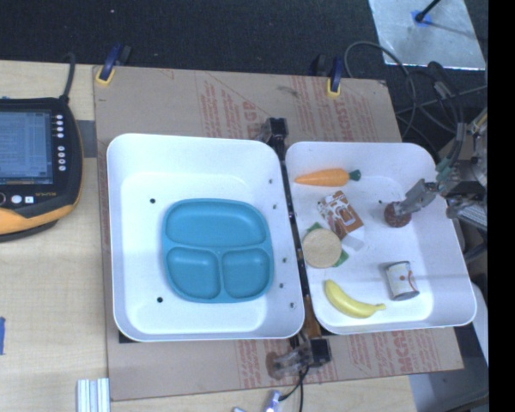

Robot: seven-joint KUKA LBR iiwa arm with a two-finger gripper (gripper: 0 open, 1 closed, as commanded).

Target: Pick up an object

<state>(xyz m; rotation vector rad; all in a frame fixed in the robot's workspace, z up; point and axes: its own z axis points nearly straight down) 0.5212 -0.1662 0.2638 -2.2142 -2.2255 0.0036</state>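
Observation:
The right bin [446,303] holds an orange carrot [322,177], a brown and white packet [340,214], a round tan disc [321,248], a yellow banana [350,300] and a small can [400,280] lying on its side. A small dark brown object [397,216] lies near the bin's right side. My gripper [415,196] reaches in from the right edge, low over the bin, its tip right by the brown object. Whether it touches that object is unclear.
The left bin [129,230] bears a blue divided plate [217,249]. A tablet-like pendant [26,166] lies on the bench at far left. Cables and arm parts crowd the right edge beyond the right bin.

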